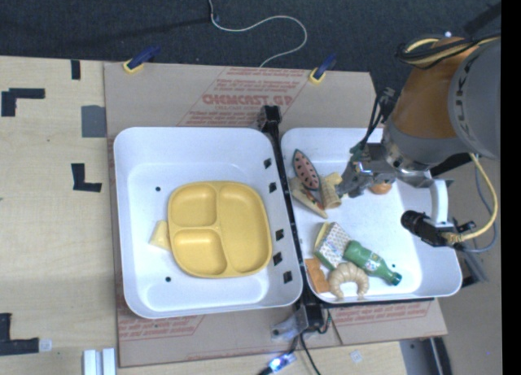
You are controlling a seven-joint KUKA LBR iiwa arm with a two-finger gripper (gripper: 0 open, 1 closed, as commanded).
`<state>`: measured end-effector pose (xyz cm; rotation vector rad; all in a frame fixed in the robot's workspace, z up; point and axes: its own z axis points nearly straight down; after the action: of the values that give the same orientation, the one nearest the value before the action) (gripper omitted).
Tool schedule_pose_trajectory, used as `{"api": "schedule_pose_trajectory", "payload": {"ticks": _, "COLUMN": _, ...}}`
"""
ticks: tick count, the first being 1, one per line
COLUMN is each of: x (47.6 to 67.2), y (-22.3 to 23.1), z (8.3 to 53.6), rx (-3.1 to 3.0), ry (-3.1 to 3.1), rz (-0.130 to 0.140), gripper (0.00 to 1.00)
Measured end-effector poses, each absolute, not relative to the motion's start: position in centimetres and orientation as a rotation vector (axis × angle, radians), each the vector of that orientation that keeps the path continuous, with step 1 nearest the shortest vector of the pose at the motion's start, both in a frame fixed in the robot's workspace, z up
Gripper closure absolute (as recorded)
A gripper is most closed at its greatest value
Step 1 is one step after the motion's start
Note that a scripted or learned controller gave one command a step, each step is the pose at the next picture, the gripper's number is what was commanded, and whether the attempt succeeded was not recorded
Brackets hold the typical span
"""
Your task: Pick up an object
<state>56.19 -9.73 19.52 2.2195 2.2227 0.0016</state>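
Overall, the left bin point(134, 202) carries a yellow divided plate point(220, 228). The right bin point(431, 280) holds the gripper point(352, 180), finger state cannot be told, low beside food pieces point(313, 186) near the divider. A green bottle point(370, 261) lies diagonally, cap toward the lower right, with bare floor beside it.

I see pincer point(352, 180) low over right bin point(440, 284), just beside pale wedge point(330, 190). Green bottle point(370, 261) touching croissant point(348, 278) near front wall. Yellow divided plate point(220, 228) in left bin point(138, 202). I cannot judge grip.
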Motion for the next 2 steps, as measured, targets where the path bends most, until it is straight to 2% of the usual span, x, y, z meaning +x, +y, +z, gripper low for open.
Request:
{"api": "schedule_pose_trajectory", "payload": {"ticks": 1, "x": 56.2, "y": -9.7, "z": 22.5, "rx": 2.219, "ry": 2.223, "rz": 0.001, "gripper": 1.00}}
{"api": "schedule_pose_trajectory", "payload": {"ticks": 2, "x": 56.1, "y": -4.8, "z": 23.4, "rx": 2.216, "ry": 2.230, "rz": 0.000, "gripper": 1.00}}
